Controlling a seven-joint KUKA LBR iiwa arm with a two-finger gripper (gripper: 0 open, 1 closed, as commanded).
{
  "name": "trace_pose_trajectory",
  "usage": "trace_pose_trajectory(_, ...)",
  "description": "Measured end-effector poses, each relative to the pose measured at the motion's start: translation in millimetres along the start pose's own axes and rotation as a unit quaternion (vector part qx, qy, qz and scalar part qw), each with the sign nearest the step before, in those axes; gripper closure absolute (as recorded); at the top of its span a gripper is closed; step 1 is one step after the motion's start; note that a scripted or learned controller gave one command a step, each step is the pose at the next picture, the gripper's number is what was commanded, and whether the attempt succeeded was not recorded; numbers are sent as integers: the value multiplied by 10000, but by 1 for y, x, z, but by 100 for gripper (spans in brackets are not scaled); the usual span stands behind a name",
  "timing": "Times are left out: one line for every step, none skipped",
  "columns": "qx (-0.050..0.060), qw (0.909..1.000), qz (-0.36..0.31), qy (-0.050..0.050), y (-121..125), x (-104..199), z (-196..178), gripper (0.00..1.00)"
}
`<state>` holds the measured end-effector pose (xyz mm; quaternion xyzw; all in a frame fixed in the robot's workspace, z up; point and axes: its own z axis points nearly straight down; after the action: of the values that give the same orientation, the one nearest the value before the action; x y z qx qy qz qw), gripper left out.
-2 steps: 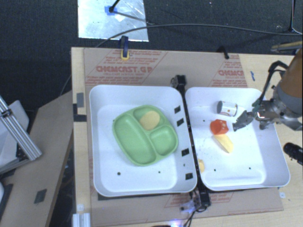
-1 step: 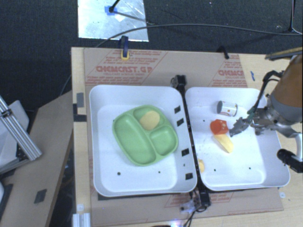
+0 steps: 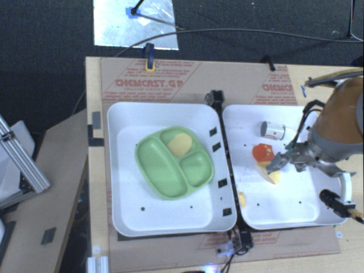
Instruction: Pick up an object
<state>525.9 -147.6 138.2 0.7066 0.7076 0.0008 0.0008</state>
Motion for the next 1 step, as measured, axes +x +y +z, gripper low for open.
trace_pose_trajectory(1,10000,6,-4,0,0,-10,100)
